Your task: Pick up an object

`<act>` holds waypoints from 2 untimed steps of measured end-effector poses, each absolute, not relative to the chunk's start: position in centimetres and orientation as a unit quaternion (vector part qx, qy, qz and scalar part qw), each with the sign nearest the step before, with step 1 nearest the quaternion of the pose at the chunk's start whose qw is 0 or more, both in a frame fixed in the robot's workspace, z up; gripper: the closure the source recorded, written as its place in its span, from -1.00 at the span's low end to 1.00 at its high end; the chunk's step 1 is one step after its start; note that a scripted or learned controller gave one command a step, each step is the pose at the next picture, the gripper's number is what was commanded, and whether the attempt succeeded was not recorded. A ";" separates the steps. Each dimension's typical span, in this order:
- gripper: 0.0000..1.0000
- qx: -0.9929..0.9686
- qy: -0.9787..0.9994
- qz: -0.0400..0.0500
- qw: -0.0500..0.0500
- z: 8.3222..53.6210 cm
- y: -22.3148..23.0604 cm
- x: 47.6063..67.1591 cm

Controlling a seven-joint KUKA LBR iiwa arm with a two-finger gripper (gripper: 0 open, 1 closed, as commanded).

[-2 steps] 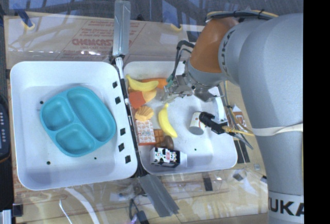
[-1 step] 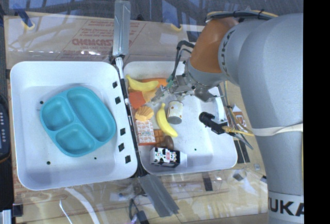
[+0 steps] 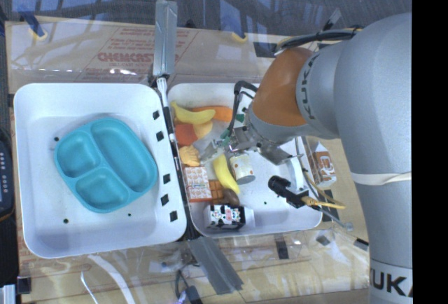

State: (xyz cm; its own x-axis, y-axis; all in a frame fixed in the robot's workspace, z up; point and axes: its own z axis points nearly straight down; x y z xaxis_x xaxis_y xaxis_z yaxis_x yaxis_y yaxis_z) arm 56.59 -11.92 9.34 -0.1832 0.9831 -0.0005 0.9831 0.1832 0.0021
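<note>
The gripper [image 3: 234,146] is low over the middle of the right bin [image 3: 280,223]; how far it is open, I cannot tell. A yellow banana [image 3: 225,175] lies just beside it, toward the bin's front edge, touching a small white cup [image 3: 243,171].

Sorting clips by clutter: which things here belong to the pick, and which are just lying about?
Job in hand: gripper; right bin; banana and white cup close by the gripper.
Lying about: blue plate; left bin.
</note>
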 end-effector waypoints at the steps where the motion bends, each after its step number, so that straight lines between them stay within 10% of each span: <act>1: -1.00 0.589 0.808 0.000 0.000 11.2 -12.2 58.8; 2: 1.00 0.588 0.809 -0.001 -0.001 12.2 -12.2 58.8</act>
